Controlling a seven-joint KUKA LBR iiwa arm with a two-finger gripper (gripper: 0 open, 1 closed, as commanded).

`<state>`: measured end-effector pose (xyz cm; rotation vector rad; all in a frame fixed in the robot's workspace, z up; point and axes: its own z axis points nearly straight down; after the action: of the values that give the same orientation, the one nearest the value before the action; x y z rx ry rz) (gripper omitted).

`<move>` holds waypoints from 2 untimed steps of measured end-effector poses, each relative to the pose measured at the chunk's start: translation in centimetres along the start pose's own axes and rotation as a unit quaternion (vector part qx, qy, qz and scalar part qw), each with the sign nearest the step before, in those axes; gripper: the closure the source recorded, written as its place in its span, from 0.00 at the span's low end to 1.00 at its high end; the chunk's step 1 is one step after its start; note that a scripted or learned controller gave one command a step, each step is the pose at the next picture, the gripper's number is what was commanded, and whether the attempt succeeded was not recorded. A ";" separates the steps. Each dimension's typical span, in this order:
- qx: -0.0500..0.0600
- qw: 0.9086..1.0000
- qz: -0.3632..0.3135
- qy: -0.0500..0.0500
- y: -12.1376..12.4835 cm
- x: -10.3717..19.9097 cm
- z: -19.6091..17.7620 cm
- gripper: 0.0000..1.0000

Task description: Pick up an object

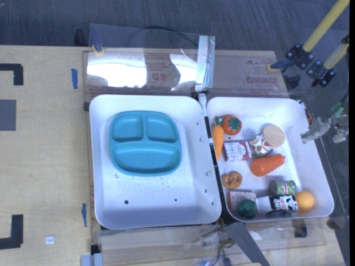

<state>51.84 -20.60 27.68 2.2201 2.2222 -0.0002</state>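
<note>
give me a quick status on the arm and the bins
End effector at right bin's far right rim, nothing seen held. Toy food clustered in right bin: carrot, tomato, orange. Blue divided tray in left bin.

Dark blue-grey carpeted floor across the top. Light plywood counter at left, marked with black tape corners, a grey square patch and short blue tape strips. Clear plastic sheet behind the bins, glare on it. Yellow poles with black clamps at upper right.
</note>
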 end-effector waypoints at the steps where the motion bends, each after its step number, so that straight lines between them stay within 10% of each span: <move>1: 0.005 0.999 -0.049 0.002 2.0 3.6 11.2 0.00; 2: -0.004 1.000 0.023 -0.001 -2.0 6.1 2.4 0.00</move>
<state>49.81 -14.50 25.28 2.2659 2.1661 0.0068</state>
